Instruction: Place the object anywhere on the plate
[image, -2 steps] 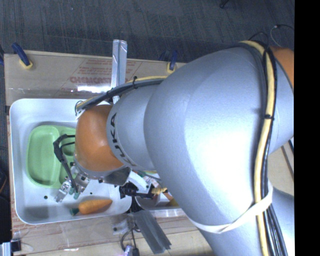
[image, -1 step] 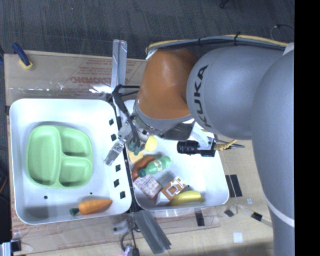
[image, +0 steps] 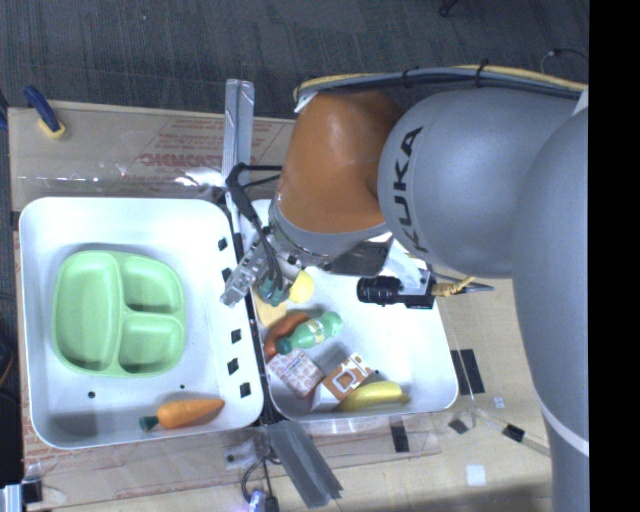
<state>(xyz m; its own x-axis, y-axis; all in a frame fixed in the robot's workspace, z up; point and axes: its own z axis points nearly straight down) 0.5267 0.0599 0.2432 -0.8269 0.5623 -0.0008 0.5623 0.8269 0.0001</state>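
The light is even and rather bright, coming from above. The white bins (image: 60, 420) look a little washed out, with soft grey shadows along their inner walls. The arm (image: 470, 170) has a broad pale shine on its grey shell and throws a dim shadow under it. The plate (image: 118, 312) is sharp. Small objects near the jaws are slightly blurred.

From my remote seat I saw a dark grey carpeted floor (image: 120, 45) across the top of the view. The bench (image: 130, 135) was a pale brown board with faint red print under a clear plastic sheet. A blue clamp (image: 42, 110) sat at its upper left corner. Black tape strips (image: 468, 370) marked its right side. Light was even.
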